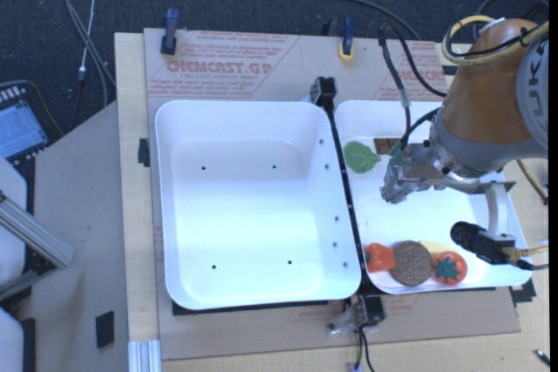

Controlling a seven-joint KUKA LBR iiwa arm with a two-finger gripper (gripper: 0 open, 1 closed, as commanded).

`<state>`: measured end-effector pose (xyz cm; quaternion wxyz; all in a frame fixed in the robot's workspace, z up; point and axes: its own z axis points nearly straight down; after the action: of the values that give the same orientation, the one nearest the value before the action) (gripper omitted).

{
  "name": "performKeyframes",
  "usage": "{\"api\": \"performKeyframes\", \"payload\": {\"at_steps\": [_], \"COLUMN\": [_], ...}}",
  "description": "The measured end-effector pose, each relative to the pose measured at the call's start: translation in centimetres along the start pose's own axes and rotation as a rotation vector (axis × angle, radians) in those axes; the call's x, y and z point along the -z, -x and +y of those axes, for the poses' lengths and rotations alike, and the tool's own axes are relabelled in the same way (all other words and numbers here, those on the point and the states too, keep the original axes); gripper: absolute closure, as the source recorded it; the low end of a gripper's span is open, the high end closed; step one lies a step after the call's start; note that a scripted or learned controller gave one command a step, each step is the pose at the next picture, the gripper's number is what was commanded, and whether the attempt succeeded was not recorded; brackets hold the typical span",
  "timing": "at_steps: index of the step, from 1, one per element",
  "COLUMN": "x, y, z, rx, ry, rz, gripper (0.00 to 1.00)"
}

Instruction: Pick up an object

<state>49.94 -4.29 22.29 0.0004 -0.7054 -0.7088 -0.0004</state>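
gripper (397,187) hangs over open floor of the right bin (418,226), finger state unclear, green leaf (360,156) beside.

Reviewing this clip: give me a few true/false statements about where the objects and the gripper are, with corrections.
1. The green leaf-like piece lies in the right bin. True.
2. The brown round object sits in the left bin. False: it is in the right bin, near its front edge.
3. The gripper is over the right bin. True.
4. The gripper is touching the red object. False: they are apart.
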Motion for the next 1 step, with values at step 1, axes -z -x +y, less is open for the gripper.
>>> {"api": "performKeyframes", "payload": {"at_steps": [1], "x": [0.93], "y": [-5.54], "z": [0.06], "rx": [-0.001], "ry": [0.001], "rz": [-0.001], "gripper": [1.0]}}
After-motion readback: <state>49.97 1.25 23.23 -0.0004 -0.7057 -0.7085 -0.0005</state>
